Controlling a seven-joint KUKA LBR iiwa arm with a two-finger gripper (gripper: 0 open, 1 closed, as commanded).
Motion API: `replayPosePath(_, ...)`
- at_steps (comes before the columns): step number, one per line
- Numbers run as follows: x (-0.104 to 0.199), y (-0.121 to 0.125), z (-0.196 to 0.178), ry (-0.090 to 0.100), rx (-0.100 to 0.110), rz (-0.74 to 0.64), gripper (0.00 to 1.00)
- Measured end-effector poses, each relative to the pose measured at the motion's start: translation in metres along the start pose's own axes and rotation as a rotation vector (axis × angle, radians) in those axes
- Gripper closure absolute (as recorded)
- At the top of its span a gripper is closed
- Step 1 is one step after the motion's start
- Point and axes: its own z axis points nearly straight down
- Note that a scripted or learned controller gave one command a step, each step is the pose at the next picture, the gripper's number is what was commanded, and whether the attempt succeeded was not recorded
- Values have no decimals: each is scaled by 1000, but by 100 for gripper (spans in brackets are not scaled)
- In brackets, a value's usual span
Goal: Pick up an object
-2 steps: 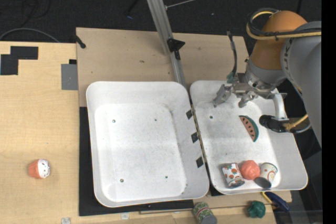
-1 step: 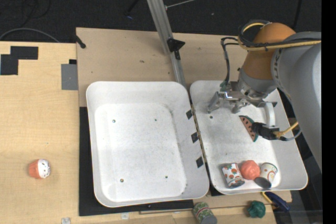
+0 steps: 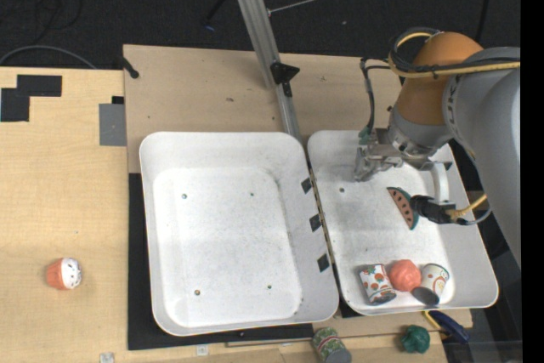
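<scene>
well apart: hand (image 3: 367, 166) up-bin, red ball (image 3: 405, 274) near front rim.

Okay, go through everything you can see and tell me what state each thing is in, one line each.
gripper: low over the right bin's far end, nothing seen between its fingers.
watermelon slice toy: lying flat, loose in the right bin.
patterned can: on its side at the near edge.
red ball: resting between the can and the cup.
cup: tipped on its side.
left bin: sitting flat.
</scene>
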Motion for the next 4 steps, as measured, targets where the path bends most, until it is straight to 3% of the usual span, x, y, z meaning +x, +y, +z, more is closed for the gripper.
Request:
replayPosePath(2, -4, -3, -99, 0, -5, 1, 100)
replayPosePath(3, -5, -3, -109, 0, -2, 1, 100)
replayPosePath(4, 57, -11, -116, 3, 1, -3, 100)
